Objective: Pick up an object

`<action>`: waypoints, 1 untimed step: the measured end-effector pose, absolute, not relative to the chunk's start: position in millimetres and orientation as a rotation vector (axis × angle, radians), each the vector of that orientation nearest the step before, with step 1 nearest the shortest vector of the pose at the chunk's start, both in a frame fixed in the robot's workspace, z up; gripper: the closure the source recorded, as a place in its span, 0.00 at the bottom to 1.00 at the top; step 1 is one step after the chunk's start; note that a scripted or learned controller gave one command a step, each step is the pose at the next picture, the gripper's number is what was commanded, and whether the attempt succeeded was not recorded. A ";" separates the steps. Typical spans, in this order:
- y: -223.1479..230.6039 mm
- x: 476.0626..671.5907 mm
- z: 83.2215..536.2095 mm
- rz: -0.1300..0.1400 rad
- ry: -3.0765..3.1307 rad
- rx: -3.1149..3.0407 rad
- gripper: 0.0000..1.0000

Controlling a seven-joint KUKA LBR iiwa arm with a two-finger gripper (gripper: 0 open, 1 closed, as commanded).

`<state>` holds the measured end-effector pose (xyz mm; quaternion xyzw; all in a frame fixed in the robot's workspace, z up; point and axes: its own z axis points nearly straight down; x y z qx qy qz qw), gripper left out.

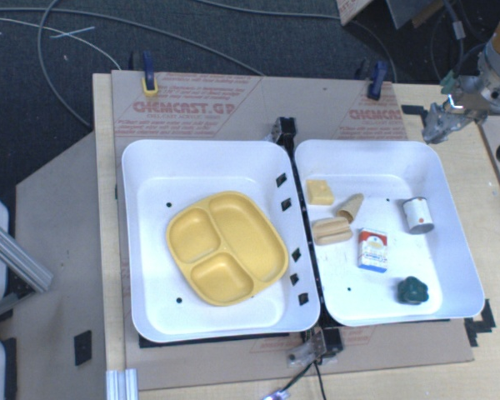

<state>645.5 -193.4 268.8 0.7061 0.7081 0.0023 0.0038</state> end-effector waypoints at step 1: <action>-193.3 646.6 290.0 0.004 2.220 2.217 1.00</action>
